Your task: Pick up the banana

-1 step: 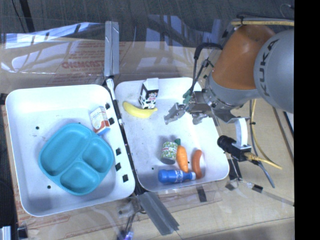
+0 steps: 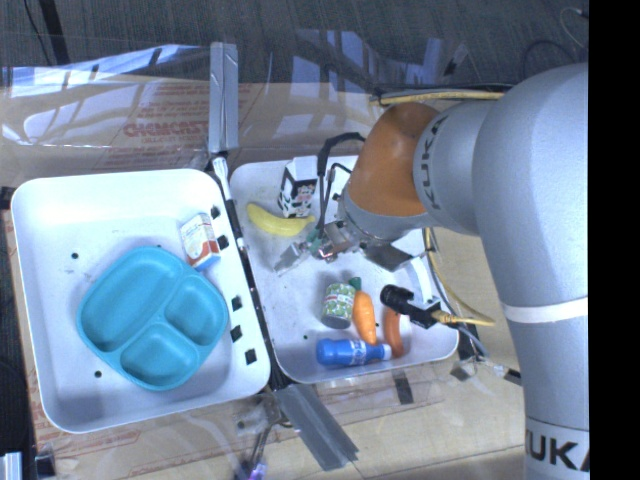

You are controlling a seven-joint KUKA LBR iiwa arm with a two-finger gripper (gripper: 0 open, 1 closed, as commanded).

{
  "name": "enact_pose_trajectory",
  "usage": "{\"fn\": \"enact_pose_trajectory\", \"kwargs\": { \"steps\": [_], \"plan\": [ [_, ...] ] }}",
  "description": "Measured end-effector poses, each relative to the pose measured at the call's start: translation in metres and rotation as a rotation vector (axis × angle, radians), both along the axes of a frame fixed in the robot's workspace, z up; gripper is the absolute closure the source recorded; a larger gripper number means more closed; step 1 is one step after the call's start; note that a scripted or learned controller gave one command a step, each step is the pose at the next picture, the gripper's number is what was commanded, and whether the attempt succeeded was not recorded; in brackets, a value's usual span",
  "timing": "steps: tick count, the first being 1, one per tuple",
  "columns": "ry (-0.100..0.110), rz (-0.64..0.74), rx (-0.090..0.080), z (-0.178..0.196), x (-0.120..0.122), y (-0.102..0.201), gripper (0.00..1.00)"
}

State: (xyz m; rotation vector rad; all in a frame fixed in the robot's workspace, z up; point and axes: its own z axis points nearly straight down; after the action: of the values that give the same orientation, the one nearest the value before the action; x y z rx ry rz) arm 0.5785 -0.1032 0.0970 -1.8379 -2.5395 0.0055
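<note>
**Fig. 1.** Slanted overhead view of the table (image 2: 120,128) with two shallow white bins side by side.

**Right bin** (image 2: 290,308): the banana (image 2: 275,220) lies flat in the far left part, close to the wall shared with the other bin, its length running roughly across the view. Just beside its right end stands a small black-and-white carton (image 2: 297,193). The grey arm (image 2: 530,168) reaches in from the right, its orange band (image 2: 395,168) above the bin's far half. The tool (image 2: 312,248) sits low over the bin floor, just on the near side of the banana's right end. Nothing is seen gripped in it, and whether it is released or clenched cannot be told from this angle (metal parts and shadow overlap there). Whether it touches the banana also cannot be told.

In the near part of the same bin lie a green can (image 2: 340,303), a carrot (image 2: 365,311) touching the can's right side, a second orange-red piece (image 2: 395,330) just right of the carrot, and a blue bottle (image 2: 352,352) on its side along the near wall. All of these are well apart from the banana.

**Left bin** (image 2: 60,218): a blue divided plate (image 2: 150,313) takes up the middle. A small container with an orange-and-white label (image 2: 199,238) lies at the plate's far right corner, near the shared wall.
</note>
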Motion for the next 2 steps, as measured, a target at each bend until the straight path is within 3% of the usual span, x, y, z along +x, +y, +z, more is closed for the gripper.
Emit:
{"fn": "enact_pose_trajectory", "kwargs": {
  "steps": [1,2],
  "plan": [
    [-0.004,-0.121,-0.002,0.094,-0.002,0.044,0.00],
    [-0.005,-0.061,-0.002,0.171,-0.052,0.036,0.00]
  ]
}}
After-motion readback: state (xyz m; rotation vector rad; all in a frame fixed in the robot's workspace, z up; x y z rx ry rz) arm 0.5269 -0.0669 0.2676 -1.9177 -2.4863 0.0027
